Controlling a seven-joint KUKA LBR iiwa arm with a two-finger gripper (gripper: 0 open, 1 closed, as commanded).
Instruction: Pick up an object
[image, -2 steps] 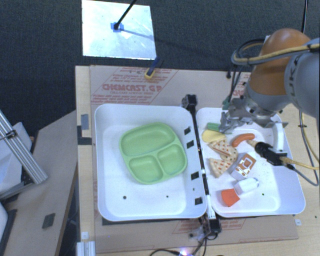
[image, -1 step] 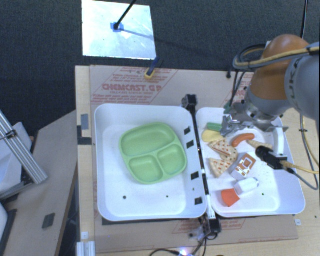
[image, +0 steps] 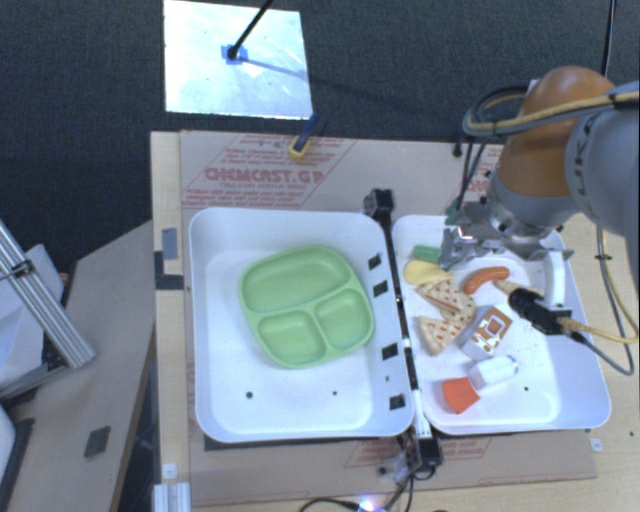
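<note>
Toys sat clustered in the right bin (image: 575, 405): sausage (image: 486, 277), two pizza slices (image: 446, 296), orange block (image: 460, 396), a white piece (image: 493, 371), and a yellow piece (image: 422, 271) near the divider. Gripper (image: 455, 245) hung over the bin's far-left corner, just above the yellow piece; grip state couldn't be told. Bare floor remained at the near-right corner. Left bin (image: 215, 395) carried a green tray (image: 305, 305), margins open all round. Cardboard (image: 265, 172) beyond read "CHEMCAST".

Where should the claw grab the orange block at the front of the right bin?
Probably across the orange block, on its two flat sides, coming straight down from above. It lies low on the right bin floor with open space in front; only the white block sits close behind it.
</note>
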